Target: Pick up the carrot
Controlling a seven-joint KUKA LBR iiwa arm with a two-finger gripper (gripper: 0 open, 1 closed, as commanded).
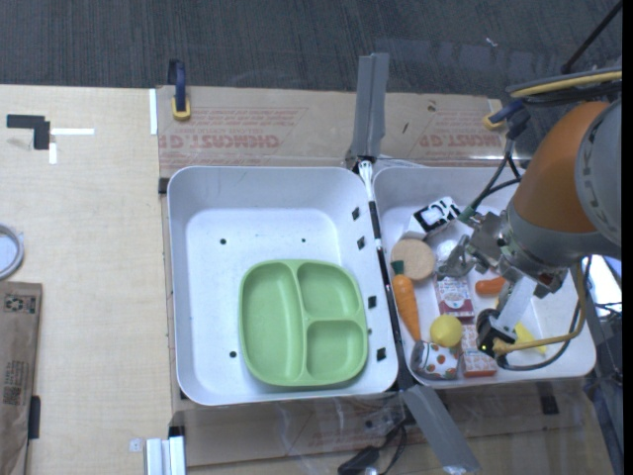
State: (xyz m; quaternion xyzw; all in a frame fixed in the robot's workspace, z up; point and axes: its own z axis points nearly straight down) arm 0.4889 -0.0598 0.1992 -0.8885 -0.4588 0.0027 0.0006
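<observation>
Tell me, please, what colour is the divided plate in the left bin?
Light green; the divided plate shows clearly in the camera view, lying in the left bin.

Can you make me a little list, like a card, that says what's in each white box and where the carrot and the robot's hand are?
left bin: a green plate with three sections
right bin: carrot, a round tan piece, a yellow lemon-like toy, small cartons
carrot: lies along the right bin's left wall, free, nothing gripping it
gripper: over the right bin, to the right of the carrot, not touching it
arm: reaches in from the right
</observation>
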